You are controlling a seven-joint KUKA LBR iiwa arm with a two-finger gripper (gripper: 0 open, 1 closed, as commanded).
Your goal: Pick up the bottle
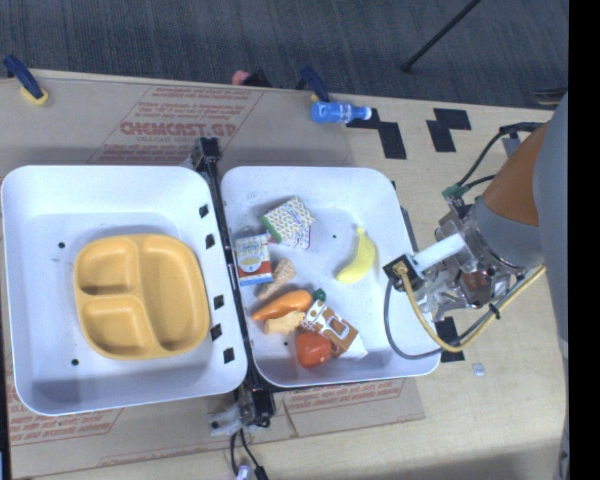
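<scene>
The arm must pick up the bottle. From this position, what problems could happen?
1. The bottle lies on its side on the cardboard behind the right bin, outside both bins. It may roll away when touched.
2. The gripper is beside the right bin's right rim, far from the bottle. Moving there, it might clip the bin's rim.
3. A yellow cable loops from the gripper over the bin rim and could snag.

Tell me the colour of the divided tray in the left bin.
Yellow tray, seen in the camera view.
</scene>
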